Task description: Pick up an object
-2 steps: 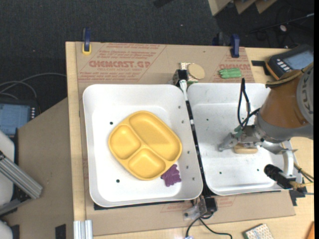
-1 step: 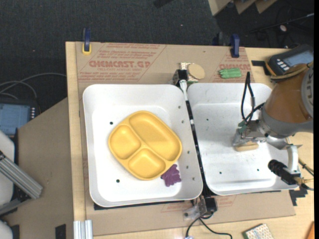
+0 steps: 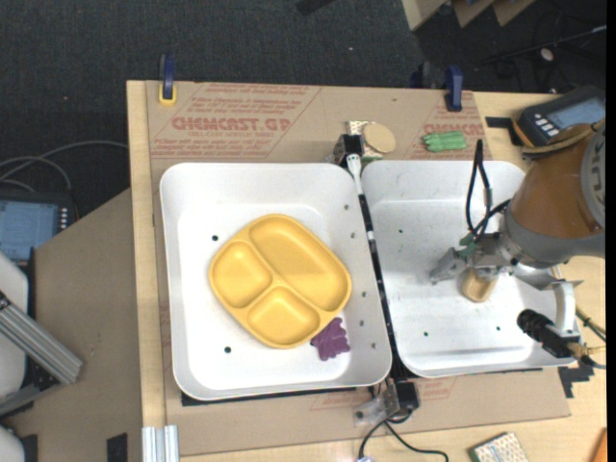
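One tan lump [image 3: 475, 286] under my hand [image 3: 466, 269] in the right bin [image 3: 423, 340] (grip unclear, no obvious long axis); one yellow tray [image 3: 279, 279], one purple toy [image 3: 330, 339] left.

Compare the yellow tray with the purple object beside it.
The yellow divided tray is far bigger than the purple object. The tray is smooth, rounded and split into three compartments; the purple object is lumpy and irregular. Both lie in the left bin, close together at the tray's lower right edge.
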Available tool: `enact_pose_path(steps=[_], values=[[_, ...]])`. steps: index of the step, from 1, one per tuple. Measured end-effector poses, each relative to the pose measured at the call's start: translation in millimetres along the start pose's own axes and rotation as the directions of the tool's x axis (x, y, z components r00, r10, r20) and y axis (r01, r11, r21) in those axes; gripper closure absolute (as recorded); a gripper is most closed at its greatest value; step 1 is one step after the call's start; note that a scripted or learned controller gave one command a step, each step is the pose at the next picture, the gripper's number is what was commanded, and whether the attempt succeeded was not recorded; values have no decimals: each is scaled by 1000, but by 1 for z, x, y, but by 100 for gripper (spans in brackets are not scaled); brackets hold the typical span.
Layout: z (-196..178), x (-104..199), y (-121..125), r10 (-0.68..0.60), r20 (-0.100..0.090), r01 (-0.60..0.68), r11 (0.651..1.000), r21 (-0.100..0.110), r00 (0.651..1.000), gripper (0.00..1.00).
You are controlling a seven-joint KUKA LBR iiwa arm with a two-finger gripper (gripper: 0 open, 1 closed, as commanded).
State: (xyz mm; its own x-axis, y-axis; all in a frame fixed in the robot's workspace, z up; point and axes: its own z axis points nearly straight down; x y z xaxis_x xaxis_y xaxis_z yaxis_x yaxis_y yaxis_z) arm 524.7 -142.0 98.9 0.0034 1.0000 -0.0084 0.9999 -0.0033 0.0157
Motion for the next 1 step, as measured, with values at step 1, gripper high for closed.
enact_pose_path(steps=[1], values=[[12, 10, 34, -5, -3, 5, 1000, 7, 1000, 0]])
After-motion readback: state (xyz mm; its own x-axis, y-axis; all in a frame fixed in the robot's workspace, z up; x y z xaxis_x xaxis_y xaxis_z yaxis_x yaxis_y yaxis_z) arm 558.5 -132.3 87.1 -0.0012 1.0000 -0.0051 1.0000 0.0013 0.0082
